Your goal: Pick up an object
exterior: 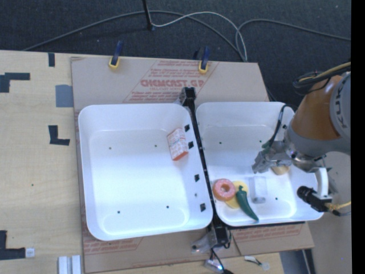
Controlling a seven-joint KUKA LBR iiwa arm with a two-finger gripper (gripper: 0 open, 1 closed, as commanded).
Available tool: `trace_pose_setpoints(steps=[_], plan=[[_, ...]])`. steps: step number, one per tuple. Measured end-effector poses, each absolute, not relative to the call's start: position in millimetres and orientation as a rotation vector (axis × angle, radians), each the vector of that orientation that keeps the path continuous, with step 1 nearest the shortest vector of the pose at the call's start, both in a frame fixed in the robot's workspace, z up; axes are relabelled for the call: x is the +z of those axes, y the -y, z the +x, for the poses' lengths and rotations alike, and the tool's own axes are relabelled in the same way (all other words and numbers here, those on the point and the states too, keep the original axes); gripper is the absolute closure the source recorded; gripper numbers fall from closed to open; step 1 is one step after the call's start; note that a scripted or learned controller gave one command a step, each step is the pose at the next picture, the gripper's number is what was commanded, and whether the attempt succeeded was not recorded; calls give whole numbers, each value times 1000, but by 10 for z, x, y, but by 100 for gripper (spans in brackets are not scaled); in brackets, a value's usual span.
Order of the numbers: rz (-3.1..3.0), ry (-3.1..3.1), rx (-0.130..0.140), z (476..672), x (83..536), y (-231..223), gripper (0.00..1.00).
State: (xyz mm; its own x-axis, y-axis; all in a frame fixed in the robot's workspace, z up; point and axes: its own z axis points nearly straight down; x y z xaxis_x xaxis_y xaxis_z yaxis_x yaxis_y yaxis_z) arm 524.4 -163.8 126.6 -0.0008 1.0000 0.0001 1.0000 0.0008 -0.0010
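In the right bin (239,108) lie a pink ring-shaped donut (223,189), a green pepper-shaped toy (247,204), a yellow piece (233,201) partly under them, and a small clear block (260,188). My gripper (266,162) hangs low over the right bin's middle right, just above the clear block. A small tan object (279,169) sits right beside the gripper, touching or nearly touching it. In the left bin (85,170), a red and white carton (177,144) lies near the divider.
A black divider with clips (197,153) runs between the bins. Both bins rest on cardboard (165,81) clamped at its far edge. The grey arm with its orange band (319,116) overhangs the right bin's right wall. Cables trail behind the bench.
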Motion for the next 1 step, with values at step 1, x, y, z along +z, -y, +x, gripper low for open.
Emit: trace_pose_setpoints(steps=[1], plan=[[-2224,2224,-3,5197,1800,1725,100]])
